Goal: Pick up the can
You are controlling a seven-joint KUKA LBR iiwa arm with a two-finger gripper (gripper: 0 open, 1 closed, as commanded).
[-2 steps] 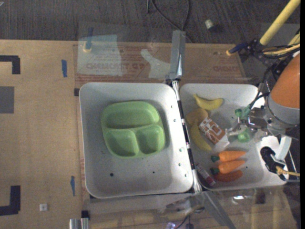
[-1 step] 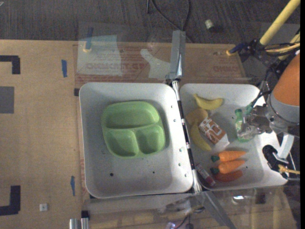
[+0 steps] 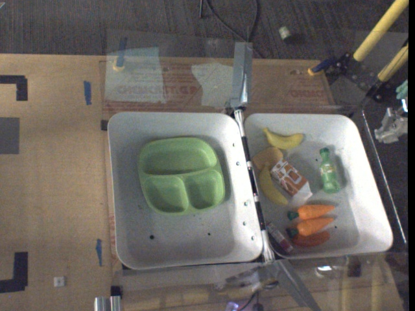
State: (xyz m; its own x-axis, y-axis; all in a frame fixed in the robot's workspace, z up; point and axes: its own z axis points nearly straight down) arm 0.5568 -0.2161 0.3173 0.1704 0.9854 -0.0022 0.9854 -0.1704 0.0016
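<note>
Two white bins sat side by side on the tabletop, and what looked like the can (image 3: 280, 238) lay on its side in the near-left corner of the right bin (image 3: 355, 203), against the dividing wall and just beside the carrots (image 3: 316, 218). The claw (image 3: 391, 126) hung beyond that bin's far right rim, and whether it was released or clenched could not be told. A clean pick would likely need a descent straddling the can's narrow width, clear of the wall and the carrots.

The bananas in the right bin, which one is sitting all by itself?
The banana at the bin's far edge lies apart from everything. The other banana is partly under the little carton.
</note>
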